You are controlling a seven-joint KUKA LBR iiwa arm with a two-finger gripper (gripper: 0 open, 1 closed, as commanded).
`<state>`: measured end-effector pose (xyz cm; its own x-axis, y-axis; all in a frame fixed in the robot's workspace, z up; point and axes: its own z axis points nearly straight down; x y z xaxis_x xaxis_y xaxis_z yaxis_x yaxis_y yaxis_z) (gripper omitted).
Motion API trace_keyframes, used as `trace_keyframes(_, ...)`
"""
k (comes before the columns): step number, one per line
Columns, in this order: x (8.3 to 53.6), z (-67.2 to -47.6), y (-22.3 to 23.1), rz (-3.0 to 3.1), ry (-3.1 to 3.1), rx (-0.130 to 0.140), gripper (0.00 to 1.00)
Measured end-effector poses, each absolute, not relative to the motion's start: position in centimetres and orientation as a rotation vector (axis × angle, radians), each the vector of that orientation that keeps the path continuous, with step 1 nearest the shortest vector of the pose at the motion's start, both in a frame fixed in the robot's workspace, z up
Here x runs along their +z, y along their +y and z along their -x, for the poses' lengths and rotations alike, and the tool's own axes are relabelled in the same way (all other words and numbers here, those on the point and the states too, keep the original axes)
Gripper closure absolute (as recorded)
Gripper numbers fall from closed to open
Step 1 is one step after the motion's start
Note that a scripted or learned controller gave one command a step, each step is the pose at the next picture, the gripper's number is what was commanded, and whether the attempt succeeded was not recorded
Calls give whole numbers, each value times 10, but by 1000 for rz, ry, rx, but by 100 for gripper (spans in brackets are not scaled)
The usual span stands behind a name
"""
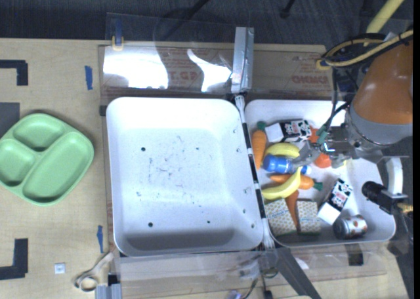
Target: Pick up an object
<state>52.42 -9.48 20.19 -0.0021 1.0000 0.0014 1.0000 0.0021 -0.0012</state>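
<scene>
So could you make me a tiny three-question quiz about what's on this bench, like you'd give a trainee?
1. True or false: the green divided plate lies inside the left bin.
2. Which bin holds the bananas? A) left B) right
3. Fill in: the arm wears an ______ band above its wrist.

Key: 1 false, the plate lies on the bench beside the bin; 2 B, the right bin; 3 orange.
</scene>
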Motion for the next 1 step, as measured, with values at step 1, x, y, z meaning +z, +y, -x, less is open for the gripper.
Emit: trace_keyframes(1, 213, -553, -151, 2281, -2162, -2, 0)
